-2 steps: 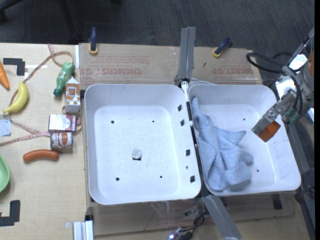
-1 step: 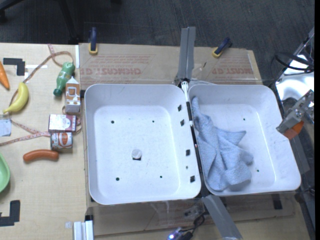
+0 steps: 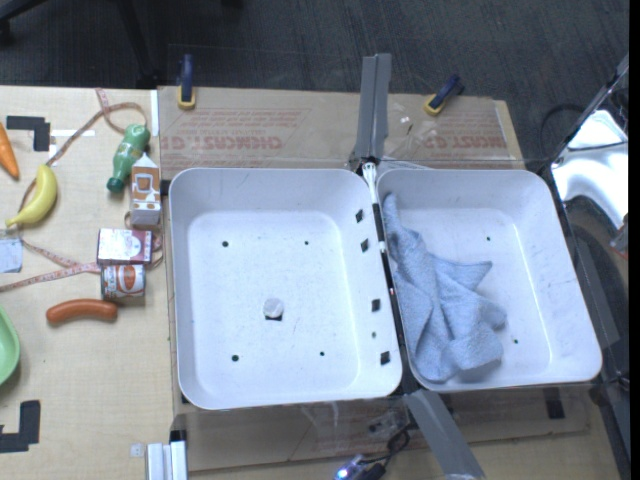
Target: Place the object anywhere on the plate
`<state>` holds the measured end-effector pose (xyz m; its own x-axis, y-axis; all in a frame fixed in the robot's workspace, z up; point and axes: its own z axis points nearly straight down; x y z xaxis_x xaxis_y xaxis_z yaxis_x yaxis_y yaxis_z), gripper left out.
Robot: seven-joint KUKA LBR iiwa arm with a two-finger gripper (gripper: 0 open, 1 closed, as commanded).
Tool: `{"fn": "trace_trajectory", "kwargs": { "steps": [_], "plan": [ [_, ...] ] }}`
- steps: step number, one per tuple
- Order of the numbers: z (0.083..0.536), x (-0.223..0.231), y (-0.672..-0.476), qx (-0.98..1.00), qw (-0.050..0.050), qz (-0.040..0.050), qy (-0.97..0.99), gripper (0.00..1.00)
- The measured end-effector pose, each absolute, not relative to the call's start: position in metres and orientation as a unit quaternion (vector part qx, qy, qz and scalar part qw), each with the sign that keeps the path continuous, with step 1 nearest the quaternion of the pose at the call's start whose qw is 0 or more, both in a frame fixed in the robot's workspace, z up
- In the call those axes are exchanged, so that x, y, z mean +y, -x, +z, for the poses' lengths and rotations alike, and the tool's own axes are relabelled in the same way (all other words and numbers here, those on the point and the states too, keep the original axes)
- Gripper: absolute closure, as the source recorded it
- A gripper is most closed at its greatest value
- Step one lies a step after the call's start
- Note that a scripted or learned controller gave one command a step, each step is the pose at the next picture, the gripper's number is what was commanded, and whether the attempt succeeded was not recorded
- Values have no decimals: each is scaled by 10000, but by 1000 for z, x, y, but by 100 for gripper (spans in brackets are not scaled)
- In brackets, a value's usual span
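Small round object (image 3: 273, 309) lies just below the middle of the left bin (image 3: 200, 200). I see the green plate (image 3: 5, 348) well left of that bin, and a grey cloth (image 3: 445, 308) right of it.

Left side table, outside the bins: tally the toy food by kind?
Banana: 1
Carrot: 1
Sausage: 1
Green bottle: 1
Carton: 1
Can: 1
Total: 6
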<state>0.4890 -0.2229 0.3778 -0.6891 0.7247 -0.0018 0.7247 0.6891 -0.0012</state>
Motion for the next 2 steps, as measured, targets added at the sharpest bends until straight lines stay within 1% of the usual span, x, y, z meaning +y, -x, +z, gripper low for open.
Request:
{"fn": "trace_trajectory", "kwargs": {
  "steps": [1, 2],
  "plan": [
    [441, -222, -479, 9488, 10, -6, -3159, 100],
    [441, -222, -479, 9452, 10, -6, -3265, 100]
  ]
}}
